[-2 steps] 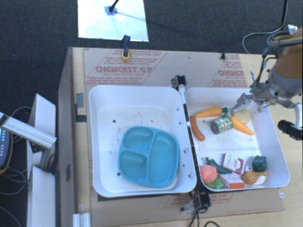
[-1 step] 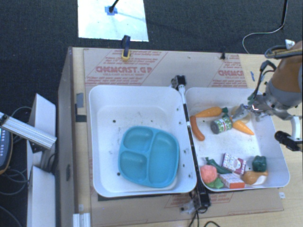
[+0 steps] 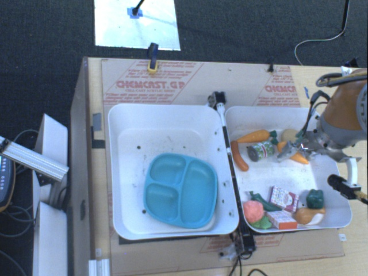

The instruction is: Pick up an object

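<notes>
The bench (image 3: pixel 172 76) is a tan board printed with red lettering, set on dark carpet, and it carries two shallow white bins side by side. The left bin (image 3: pixel 132 125) holds a blue divided plate (image 3: pixel 180 190) lying flat toward its near right corner. The right bin (image 3: pixel 333 171) holds a scatter of small toy foods.

The grey arm (image 3: pixel 345 117) with its orange band reaches in from the right over the far right part of the right bin. Its gripper (image 3: pixel 296 149) hangs low among the items at the far side of that bin, just beside a small orange piece (image 3: pixel 299 158). Whether its jaws are released or clenched cannot be told from this angle, and nothing is clearly seen between them.

In the far half of the right bin, a carrot (image 3: pixel 253 136) lies crosswise with its green top pointing right. Just near of it lies a small can with a green label (image 3: pixel 261 151) on its side. To the left, along the bin's left wall, lies an orange-red sausage-like piece (image 3: pixel 239 156).

In the near half, a pink round item (image 3: pixel 253 210) sits at the near left, touching green leafy pieces (image 3: pixel 263 223). A red and white carton (image 3: pixel 283 199) lies right of it, with a red box (image 3: pixel 283 219) near of that. A dark green piece (image 3: pixel 314 199) sits toward the right, just far of an orange pear-like item (image 3: pixel 306 215).
</notes>
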You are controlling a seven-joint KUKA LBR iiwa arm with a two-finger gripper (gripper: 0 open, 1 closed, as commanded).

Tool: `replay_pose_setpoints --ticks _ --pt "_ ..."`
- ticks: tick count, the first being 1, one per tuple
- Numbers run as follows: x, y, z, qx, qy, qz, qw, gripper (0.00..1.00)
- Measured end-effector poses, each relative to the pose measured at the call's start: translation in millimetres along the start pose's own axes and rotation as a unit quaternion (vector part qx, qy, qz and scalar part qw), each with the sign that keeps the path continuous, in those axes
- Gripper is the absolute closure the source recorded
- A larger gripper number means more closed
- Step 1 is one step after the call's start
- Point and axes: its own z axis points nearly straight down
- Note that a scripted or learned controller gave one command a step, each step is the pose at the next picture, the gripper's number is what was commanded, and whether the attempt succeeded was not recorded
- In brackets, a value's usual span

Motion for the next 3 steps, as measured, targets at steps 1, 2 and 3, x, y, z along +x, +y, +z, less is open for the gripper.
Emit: replay_pose_setpoints --ticks 1,2,3 --pt "1.3 52.3 -1.2 -0.002 0.0 -0.001 1.0 0.0" --pt "59.0 85.7 -1.3 -0.002 0.0 -0.002 1.0 0.0" --pt "53.7 19.2 -0.3 0.0 0.0 0.0 1.0 0.0"
